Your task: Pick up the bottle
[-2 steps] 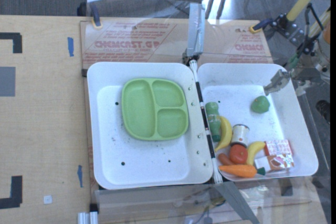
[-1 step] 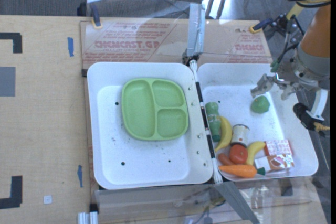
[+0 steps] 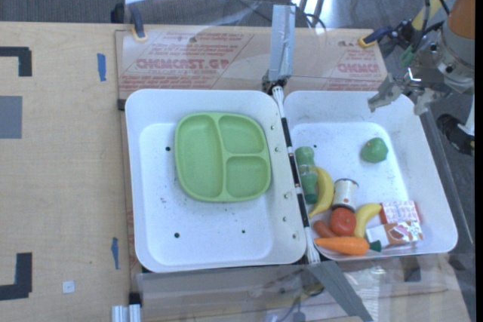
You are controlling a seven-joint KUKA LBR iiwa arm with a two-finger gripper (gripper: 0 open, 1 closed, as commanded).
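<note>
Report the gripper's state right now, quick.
Gripper: over the far right corner of the right bin, nothing held; open or shut cannot be told. The green bottle lies untouched by the bin's left wall.

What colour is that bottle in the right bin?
Green, lying along the right bin's left wall; the camera view shows the bottle best.

The grey arm with its orange band reaches in from the right, its two-finger metal hand (image 3: pixel 401 96) hanging above the far right corner of the right-hand shallow white bin (image 3: pixel 438 185), fingers spread, gripping nothing.
</note>
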